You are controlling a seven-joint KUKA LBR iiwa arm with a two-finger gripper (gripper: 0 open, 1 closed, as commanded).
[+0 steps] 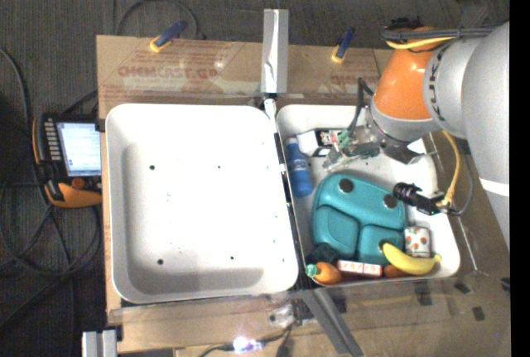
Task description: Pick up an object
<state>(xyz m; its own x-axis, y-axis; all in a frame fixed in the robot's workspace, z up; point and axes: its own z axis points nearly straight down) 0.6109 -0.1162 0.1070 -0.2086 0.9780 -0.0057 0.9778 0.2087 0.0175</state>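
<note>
Hand [352,144] hangs low at the far end of the right-hand shallow white plastic bin [439,181]; can't tell whether it's wide, narrow or holding anything. Landmark: the big teal moulded plastic tray [358,219] in that bin. Hand sits just beyond the tray's far edge. Blue plastic bottle [296,169] lies left of the tray, long axis running far-to-near, close to the hand's left, prob. the nearest pick. Yellow banana [407,261] is at the tray's near-right corner, farther off.

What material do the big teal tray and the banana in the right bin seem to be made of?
The teal tray looks like moulded plastic: smooth, even colour, soft glare. The banana is probably a plastic toy, judging by its uniform glossy yellow, though a real one cannot be excluded.
</note>
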